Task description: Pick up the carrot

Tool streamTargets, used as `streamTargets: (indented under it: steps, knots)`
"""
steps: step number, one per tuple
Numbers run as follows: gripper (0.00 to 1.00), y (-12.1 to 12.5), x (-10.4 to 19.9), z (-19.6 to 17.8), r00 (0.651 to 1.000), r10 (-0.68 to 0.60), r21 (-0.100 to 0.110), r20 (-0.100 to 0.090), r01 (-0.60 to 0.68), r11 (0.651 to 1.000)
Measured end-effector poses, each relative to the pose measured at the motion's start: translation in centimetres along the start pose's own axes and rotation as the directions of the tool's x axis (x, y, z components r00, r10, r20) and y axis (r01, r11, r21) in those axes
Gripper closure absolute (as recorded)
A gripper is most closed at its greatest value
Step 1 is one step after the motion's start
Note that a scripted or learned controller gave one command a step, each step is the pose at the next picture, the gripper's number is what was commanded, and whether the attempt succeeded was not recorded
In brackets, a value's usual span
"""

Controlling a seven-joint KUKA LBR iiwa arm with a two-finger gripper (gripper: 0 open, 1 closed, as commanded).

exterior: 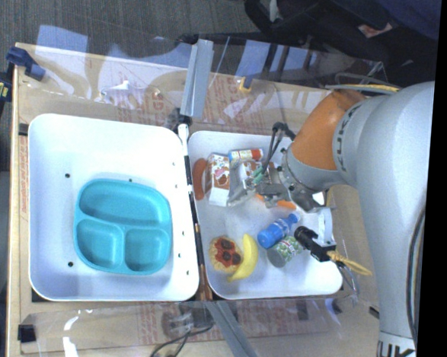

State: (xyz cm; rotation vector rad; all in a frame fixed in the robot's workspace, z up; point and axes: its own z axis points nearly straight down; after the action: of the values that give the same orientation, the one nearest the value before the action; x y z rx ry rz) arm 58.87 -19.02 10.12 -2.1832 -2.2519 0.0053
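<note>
White bins: we count two, the left bin bearing one blue tray. Beside the one banana in the right bin lies one bottle. Above it, the carrot is mostly hidden under the gripper; we cannot tell the claw's state.

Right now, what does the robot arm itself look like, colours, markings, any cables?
The arm is made of thick, rounded, light grey segments with a glossy orange band above the wrist. Dark letters "KU" show low on its base. The gripper is a smaller metallic grey assembly, with thin dark cables looping over it from the wrist.
</note>
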Motion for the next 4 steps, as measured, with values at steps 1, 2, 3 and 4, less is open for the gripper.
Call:
streamTargets:
  steps: [1,2,3,4]
  knots:
    - [0.0,3.3,-0.1,-11.1,0.997,0.072,-0.007,0.0,-0.072,0.997]
    - [0.0,0.2,-1.2,-8.9,0.999,-0.051,-0.001,-0.001,0.051,0.999]
    - [0.0,0.2,-2.1,-1.0,0.986,-0.165,-0.022,0.012,0.165,0.986]
    - [0.0,2.1,-1.9,0.7,0.953,-0.302,-0.008,0.006,0.302,0.953]
